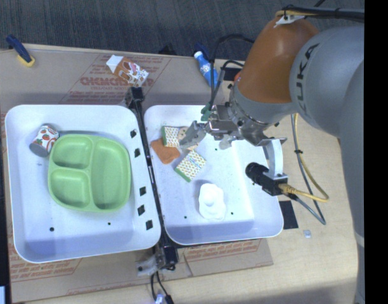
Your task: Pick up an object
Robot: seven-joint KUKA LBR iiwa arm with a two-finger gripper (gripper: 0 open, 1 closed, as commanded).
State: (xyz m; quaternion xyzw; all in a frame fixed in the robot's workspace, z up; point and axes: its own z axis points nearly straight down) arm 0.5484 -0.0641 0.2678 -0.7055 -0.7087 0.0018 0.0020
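The gripper (195,133) hung over the right bin (260,217), beside a patterned block (172,135), an orange piece (162,151), a second patterned block (191,164) and a white object (211,201). The left bin (23,233) held a green divided plate (89,172) and a small cup (44,139).

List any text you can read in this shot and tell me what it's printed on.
"KUKA", partly cut off, on the grey arm housing.
Red lettering on the cardboard sheet behind the bins: too blurred to read.
Print on the small packets in the right bin and on the wrapper above the left bin: too small to read.
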